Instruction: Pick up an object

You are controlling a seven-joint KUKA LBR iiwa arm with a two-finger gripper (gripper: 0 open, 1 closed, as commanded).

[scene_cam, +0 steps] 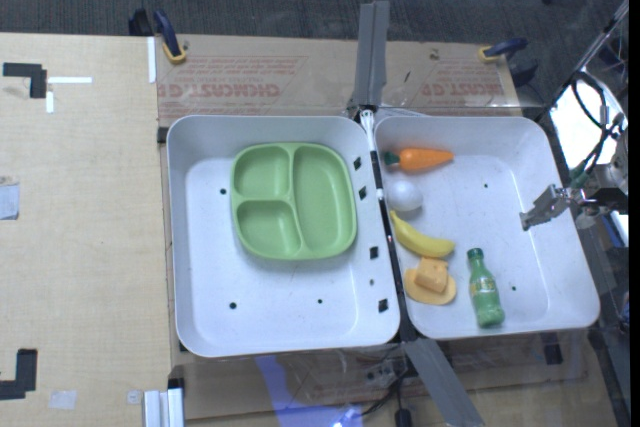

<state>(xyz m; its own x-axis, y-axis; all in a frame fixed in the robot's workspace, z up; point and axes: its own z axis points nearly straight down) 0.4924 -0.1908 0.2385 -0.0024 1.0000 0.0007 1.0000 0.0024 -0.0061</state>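
The right bin (520,140) holds an orange carrot (422,158) at its far left and a white ball (403,194) just in front of it. Nearer lie a yellow banana (421,238), a yellow-orange block (432,280) and a green bottle (485,289) on its side. My gripper (541,208) hangs over the right bin's right side, apart from all of these and well right of the bottle. Nothing shows in its grasp.
A green divided plate (295,201) lies in the left bin (200,295). A grey divider (372,55) runs between the bins at the back. Blue clamps (172,43) hold the cardboard behind. Cables hang at the right edge.
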